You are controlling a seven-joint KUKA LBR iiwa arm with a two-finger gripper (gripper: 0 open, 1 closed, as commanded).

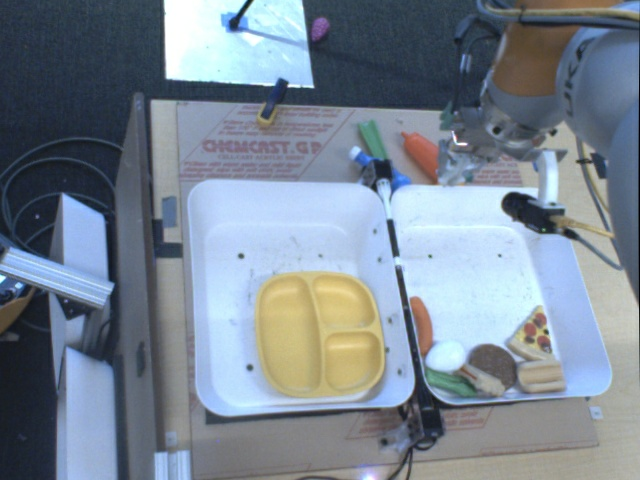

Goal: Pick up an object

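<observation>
My gripper hangs over the far edge of the right bin, beside an orange carrot that lies on the cardboard behind the bins. Food toys crowd the right bin's near edge: an orange sausage, a white egg, green beans, a brown patty, a pizza slice and a bun. All of them lie well away from the gripper.
A yellow divided plate rests in the left bin. Behind the bins lie a green stick, a blue piece and a yellow-black tool. A purple item lies near a white sheet.
</observation>
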